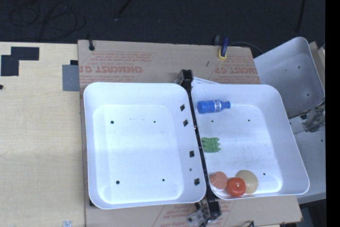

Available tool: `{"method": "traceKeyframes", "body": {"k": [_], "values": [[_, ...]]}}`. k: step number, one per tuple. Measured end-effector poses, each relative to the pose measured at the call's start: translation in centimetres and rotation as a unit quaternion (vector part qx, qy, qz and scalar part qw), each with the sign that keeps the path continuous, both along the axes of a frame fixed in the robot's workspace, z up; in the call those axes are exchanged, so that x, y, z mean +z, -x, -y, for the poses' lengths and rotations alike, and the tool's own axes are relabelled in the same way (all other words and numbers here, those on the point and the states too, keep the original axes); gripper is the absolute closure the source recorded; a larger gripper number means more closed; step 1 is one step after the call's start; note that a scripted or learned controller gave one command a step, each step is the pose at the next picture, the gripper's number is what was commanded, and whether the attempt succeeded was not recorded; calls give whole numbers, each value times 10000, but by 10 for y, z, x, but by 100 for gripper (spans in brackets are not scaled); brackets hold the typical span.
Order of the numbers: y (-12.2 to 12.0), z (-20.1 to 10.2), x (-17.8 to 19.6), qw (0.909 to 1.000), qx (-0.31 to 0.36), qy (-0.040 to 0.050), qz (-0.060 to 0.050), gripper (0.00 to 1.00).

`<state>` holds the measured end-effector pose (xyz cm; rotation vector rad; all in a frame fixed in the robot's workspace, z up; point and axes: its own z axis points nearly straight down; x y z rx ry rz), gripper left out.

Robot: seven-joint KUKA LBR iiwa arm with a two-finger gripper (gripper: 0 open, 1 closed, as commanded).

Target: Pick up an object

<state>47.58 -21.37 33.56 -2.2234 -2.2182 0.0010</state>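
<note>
Left bin point(138, 151): nothing in it for me to target, so every candidate sits right of the black clip strip point(192, 130) that joins the bins. Right bin point(255, 135): blue bottle point(212, 107) on its side near the far wall, close to the strip, cap pointing right. I judge it the likeliest to roll if one finger touches before the other, and a descent on its left end could catch the strip or the bin wall. Green piece point(210, 144): small, flat, just beside the strip near mid-bin. It looks low enough for the fingers to close above it or push it against the wall. Near corner: pink disc point(218, 180), red ball point(236, 186) and tan ball point(247, 180) are packed together, touching or nearly so, right against the front wall. Risks there are fingers straddling two at once, one ball squirting out sideways, or a fingertip landing on the sloped rim. Grey plate point(289, 72) stands past the right bin's far corner, and I expect the arm to swing in from that side, so a low approach could clip the rim. State of the gripper: I cannot tell from this frame whether it is open, closed or carrying anything, so I log nothing as grasped and all five objects as resting in the right bin
</note>
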Motion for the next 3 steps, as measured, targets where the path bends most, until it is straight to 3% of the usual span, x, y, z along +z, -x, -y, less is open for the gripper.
{"method": "traceKeyframes", "body": {"k": [2, 3], "values": [[0, 0, -4, 10000, -11, -1, -5, 100], [0, 0, 43, 10000, 20, 9, 20, 100]]}}
